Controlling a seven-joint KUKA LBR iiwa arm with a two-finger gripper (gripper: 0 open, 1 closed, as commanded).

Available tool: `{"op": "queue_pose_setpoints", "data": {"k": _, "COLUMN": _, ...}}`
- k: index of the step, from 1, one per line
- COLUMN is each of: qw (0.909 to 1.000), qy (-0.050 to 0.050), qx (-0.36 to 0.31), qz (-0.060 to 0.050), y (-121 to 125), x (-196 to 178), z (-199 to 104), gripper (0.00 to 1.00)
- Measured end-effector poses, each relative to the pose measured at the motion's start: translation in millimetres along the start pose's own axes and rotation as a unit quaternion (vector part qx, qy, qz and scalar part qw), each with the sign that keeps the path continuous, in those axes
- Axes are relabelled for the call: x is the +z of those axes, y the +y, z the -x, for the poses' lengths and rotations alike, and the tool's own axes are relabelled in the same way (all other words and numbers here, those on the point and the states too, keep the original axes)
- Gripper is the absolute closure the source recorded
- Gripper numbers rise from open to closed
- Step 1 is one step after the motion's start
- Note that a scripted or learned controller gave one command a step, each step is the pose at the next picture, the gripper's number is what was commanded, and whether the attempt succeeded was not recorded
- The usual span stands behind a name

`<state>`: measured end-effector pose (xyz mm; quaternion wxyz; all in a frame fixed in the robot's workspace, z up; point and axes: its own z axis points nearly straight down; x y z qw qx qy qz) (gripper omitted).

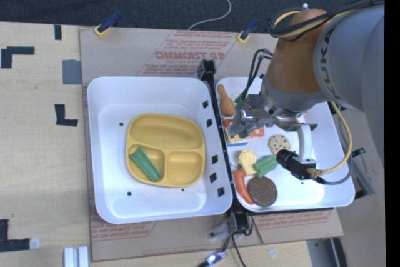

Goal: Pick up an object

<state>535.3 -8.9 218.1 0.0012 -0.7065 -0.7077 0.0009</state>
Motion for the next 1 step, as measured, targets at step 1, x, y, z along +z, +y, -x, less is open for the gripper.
{"op": "queue_pose_setpoints", "data": {"k": 1, "qw": 1.0, "qy": 0.0, "qx": 0.0, "qz": 0.001, "y": 10.7, "x": 0.3, "z": 3.9, "gripper": 1.0}}
